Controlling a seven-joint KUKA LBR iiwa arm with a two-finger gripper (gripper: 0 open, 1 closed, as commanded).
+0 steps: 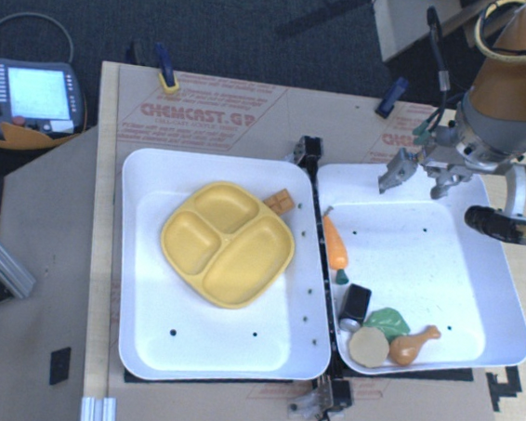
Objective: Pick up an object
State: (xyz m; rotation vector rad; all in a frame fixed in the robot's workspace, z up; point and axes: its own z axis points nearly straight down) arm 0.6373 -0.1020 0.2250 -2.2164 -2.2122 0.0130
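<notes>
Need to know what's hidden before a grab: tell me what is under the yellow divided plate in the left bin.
A small brown block pokes out from beneath the yellow divided plate's far right rim. How far it extends underneath, and anything else there, is covered.

one fixed camera | above the bench (255,111), looking down at a slant | far enough to take in both bins, left bin (138,239) and right bin (480,274), edge to edge | arm (515,82) enters at right
</notes>
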